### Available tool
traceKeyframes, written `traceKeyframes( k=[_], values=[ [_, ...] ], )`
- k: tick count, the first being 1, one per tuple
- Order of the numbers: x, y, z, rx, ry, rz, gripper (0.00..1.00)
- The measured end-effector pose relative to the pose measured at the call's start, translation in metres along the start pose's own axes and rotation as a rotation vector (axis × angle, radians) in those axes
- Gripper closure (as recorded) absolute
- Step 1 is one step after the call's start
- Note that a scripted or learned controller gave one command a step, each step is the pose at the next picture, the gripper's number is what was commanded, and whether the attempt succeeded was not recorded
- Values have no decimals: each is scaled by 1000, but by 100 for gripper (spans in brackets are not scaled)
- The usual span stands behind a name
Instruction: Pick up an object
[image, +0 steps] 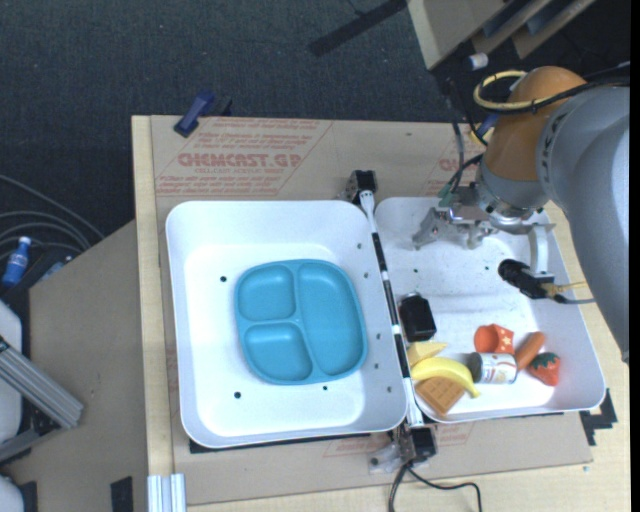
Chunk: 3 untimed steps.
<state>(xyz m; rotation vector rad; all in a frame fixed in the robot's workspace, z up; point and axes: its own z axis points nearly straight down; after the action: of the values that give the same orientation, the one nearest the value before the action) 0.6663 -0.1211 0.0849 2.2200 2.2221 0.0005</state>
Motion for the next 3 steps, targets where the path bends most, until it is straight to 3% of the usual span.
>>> traceKeyframes(
  k=[1, 2, 3],
  values=[
    [0, 1, -11, -2, -1, -1, 100],
    [0, 1, -10, -1, -2, -1, 0],
    [12, -36, 1, 3, 1, 1, 0]
  ],
)
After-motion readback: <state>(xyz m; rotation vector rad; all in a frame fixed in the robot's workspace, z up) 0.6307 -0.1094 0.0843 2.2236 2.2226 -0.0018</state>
